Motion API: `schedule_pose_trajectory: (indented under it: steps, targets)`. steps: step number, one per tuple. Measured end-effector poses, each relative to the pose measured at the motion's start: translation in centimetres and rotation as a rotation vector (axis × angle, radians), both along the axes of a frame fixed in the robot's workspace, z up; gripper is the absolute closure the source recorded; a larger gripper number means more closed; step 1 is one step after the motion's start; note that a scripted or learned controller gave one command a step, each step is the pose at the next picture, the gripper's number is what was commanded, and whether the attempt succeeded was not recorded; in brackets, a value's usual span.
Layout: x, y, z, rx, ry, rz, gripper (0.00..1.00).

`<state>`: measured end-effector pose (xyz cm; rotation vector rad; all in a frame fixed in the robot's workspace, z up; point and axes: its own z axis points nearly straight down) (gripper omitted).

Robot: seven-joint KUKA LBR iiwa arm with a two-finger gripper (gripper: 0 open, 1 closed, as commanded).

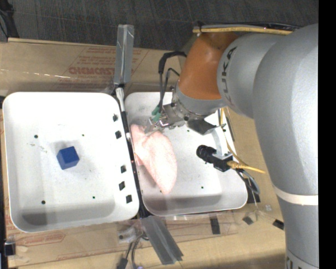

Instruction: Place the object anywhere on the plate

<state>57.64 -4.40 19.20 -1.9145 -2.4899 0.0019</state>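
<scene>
Blue cube (68,157) sits on the floor of the left bin (22,206), a little left of the bin's middle, clear of all four walls and resting flat with one face up. It lies well apart from the gripper (167,119), which is over the far part of the right bin (215,198), close to that bin's far left corner.

The pink plate (157,158) is in the right bin, in its left half, just beside the wall shared with the left bin. It looks soft-edged and blurred, a long pale pink oval running from far left to near right. Its far end reaches up to the gripper; the view does not settle whether the two touch. Whether the gripper is open or closed cannot be told, since the wrist hardware hides its tip from above.

The grey arm (280,94) comes in from the right and covers the right side of the scene, with its orange band (204,66) above the far edge of the right bin. A black fitting (211,154) with a yellow cable lies over the right part of the right bin's floor. Both bins rest on a brown cardboard sheet (56,60), and small black clips (123,170) line the seam between them.
</scene>
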Motion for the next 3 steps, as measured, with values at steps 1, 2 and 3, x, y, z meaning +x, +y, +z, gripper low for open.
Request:
schedule_pose_trajectory:
  steps: [1, 2, 3]
  targets:
    - [0.1, 0.0, 4.0, 0.001, 0.001, 0.006, 1.0]
    - [1.4, 4.8, 3.3, 0.0, 0.0, 0.41, 1.0]
    - [2.2, 9.3, 4.2, 0.0, -0.001, 0.813, 1.0]
